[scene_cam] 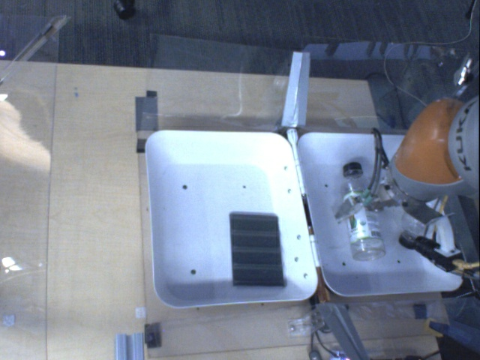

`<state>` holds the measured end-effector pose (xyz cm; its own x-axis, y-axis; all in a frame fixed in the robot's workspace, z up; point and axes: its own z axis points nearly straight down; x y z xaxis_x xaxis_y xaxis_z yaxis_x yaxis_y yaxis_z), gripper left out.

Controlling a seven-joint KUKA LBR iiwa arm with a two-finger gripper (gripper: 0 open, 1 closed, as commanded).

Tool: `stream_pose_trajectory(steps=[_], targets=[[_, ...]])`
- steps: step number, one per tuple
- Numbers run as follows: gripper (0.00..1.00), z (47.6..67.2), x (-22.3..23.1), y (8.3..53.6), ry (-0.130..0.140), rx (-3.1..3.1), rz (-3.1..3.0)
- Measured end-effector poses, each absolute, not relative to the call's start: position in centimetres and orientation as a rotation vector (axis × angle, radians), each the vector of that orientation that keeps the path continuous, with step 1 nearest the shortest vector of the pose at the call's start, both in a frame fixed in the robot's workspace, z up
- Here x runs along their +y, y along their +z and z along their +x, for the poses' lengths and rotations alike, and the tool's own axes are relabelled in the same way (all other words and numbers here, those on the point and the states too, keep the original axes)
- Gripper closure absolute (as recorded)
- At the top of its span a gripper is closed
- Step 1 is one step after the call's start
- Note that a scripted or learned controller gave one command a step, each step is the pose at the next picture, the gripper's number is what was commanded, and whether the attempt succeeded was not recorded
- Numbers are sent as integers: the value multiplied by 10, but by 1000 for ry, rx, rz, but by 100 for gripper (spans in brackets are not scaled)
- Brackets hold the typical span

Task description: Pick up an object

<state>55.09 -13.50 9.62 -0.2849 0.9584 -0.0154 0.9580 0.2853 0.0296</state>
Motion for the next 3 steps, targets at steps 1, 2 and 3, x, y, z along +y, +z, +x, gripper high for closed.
stream_pose_trajectory(steps=[1,2,3], targets=[[0,549,-123,96,18,2512,1835],[100,552,-121,107,26,2509,1832],[100,615,-42,185,5,2484,1919]])
